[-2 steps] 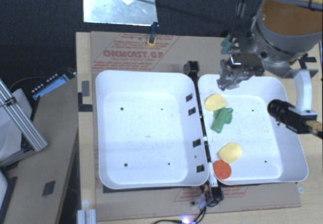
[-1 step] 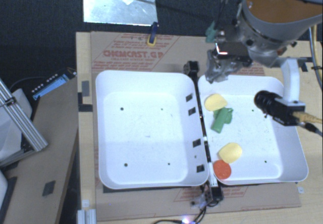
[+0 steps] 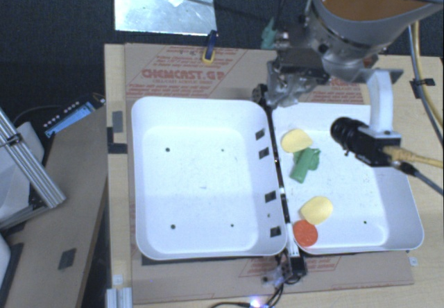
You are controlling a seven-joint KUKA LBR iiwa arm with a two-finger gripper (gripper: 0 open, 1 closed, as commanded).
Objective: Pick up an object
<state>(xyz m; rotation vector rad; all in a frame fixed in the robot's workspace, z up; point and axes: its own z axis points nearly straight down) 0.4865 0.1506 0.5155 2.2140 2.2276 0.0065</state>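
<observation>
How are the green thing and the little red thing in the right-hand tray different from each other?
The green object is elongated and irregular; the red object is round and compact. The green one lies mid-tray between two yellow pieces; the red one sits at the tray's near left corner. Both are small and lie loose in the right bin.

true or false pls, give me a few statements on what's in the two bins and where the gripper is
1. The green plastic piece lies in the right white bin. True.
2. The flat orange-red disc lies in the left white bin. False: it sits at the right bin's near-left corner.
3. Two yellow rounded pieces lie in the right bin. True.
4. The gripper hangs over the left bin's centre. False: it is at the far end of the divide between the bins.
</observation>
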